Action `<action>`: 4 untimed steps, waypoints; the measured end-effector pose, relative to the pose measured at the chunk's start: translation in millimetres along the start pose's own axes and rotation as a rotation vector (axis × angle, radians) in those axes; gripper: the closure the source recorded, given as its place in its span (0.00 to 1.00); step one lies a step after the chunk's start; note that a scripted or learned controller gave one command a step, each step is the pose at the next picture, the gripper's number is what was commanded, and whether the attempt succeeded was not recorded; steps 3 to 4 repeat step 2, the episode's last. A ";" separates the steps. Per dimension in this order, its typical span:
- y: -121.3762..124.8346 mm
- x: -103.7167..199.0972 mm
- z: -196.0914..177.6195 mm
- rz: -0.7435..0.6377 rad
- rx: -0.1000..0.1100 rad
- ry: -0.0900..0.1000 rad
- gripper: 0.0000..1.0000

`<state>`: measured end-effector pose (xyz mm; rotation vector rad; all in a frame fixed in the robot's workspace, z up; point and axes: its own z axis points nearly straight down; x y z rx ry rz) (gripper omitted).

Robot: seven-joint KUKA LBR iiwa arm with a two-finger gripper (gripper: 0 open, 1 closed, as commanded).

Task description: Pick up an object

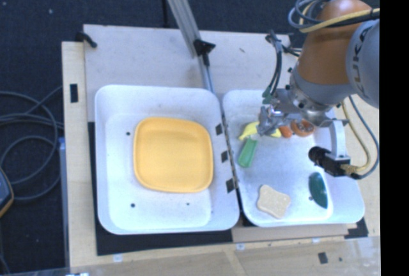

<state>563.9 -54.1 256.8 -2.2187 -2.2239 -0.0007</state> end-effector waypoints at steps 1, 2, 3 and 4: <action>-7.4 48.0 -5.2 -0.001 -0.001 0.000 1.00; -10.3 99.6 12.2 -0.001 0.001 0.000 1.00; -10.3 99.6 12.2 -0.001 0.001 0.000 1.00; -10.3 99.6 12.2 -0.001 0.001 0.000 1.00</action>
